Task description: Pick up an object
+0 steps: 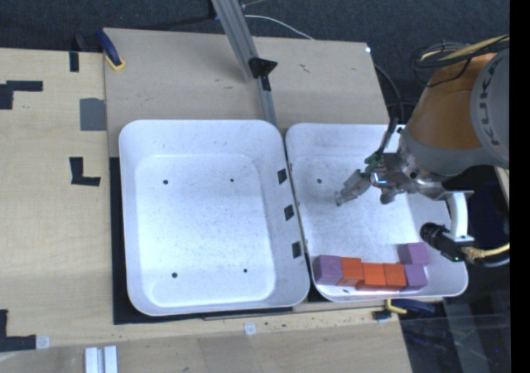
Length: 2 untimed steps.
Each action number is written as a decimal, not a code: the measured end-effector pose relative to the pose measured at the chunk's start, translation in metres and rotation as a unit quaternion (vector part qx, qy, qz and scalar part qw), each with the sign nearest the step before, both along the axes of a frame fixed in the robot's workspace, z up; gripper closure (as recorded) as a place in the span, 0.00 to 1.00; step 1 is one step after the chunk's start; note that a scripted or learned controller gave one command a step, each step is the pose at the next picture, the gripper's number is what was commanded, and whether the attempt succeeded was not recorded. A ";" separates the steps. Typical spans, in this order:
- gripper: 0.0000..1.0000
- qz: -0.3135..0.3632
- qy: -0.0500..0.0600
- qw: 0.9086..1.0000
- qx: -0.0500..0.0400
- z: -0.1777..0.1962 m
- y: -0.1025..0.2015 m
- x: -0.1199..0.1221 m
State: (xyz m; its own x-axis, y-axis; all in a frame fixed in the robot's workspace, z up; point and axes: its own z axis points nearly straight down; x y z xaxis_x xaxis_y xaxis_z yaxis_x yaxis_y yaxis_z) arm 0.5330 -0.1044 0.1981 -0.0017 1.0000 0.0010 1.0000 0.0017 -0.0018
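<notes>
Right bin [331,143]: purple and orange blocks [373,272] lined along its near edge. Centre floor bare. Gripper [348,192] above it, grasp state cannot be told.

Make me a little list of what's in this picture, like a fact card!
arm: grey with an orange band, reaching in from the right
gripper: over the right bin, nothing seen between its fingers
blocks: purple block, orange blocks and another purple block, lined up along the right bin's near edge
left bin: white, speckled with dark dots
bench: light wood with black tape marks
</notes>
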 end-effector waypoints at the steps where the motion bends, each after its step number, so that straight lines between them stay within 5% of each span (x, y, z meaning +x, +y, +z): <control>1: 0.00 -0.001 0.001 1.000 -0.001 -0.110 -0.028 0.023; 2: 0.00 0.000 -0.004 1.000 -0.003 -0.105 -0.089 0.108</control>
